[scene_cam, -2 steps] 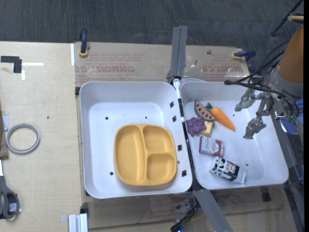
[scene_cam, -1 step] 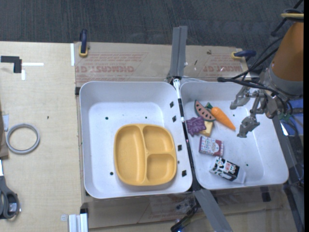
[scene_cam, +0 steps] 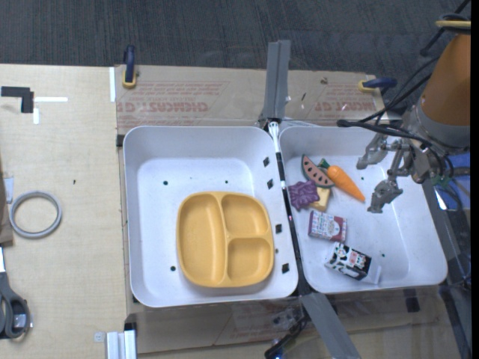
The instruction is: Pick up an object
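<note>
Near right, right bin (scene_cam: pixel 419 271): black-and-white carton (scene_cam: pixel 349 261) lying flat near the front wall; pink carton (scene_cam: pixel 327 226) just beyond it, slightly left.
Near centre, left bin (scene_cam: pixel 150 223): yellow divided plate (scene_cam: pixel 224 238) sitting flat, nothing on it.
Mid right bin, left side: purple grape toy (scene_cam: pixel 303 194) touching a small yellow block (scene_cam: pixel 323 196); watermelon slice (scene_cam: pixel 314 172) and carrot (scene_cam: pixel 346 182) close behind, carrot slanting toward the right.
Gripper (scene_cam: pixel 382 178): hanging above the right bin, right of the carrot and apart from it; fingers spread, nothing between them.
Far right: grey arm with orange band (scene_cam: pixel 453 73) reaching in over the bin's far right corner.
Far left, on the bench: grey ring (scene_cam: pixel 34 214), scissors (scene_cam: pixel 11 313) nearer, black bracket (scene_cam: pixel 19 96) farthest.
Step in hand: judged as approach, no object grasped yet.
Likely target: carrot, being nearest the fingers; not certain.
Next move calls for: shifting left over the carrot, turning the fingers across its narrow width, descending, closing.
Risk: crowding from the watermelon slice and yellow block; rounded carrot liable to slip.
</note>
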`<state>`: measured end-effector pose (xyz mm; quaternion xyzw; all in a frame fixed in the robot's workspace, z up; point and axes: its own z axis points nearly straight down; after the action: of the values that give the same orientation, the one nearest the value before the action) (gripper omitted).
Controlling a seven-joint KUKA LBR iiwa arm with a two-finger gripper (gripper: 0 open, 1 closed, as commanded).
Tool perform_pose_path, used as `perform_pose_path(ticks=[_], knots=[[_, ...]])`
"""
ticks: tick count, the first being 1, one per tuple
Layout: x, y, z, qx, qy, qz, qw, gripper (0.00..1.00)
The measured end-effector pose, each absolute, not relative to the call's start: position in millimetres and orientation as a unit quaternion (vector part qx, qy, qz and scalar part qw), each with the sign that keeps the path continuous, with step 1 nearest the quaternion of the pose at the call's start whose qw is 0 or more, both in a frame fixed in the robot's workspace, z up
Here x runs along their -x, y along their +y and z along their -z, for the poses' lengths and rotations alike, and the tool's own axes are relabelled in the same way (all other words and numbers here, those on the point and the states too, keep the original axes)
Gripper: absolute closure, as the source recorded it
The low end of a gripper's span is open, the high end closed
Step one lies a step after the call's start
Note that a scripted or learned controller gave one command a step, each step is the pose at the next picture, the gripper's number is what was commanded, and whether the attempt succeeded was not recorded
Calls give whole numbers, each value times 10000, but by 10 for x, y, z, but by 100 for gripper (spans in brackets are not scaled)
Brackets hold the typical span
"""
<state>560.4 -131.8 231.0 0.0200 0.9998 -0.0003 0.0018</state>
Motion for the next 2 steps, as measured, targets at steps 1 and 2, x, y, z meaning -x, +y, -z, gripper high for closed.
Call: perform_pose_path(ticks=[1,2], knots=[[-6135,-1603,-930,-485,9988,5,25,0],[-6155,-1586,-1035,-463,9989,12,51,100]])
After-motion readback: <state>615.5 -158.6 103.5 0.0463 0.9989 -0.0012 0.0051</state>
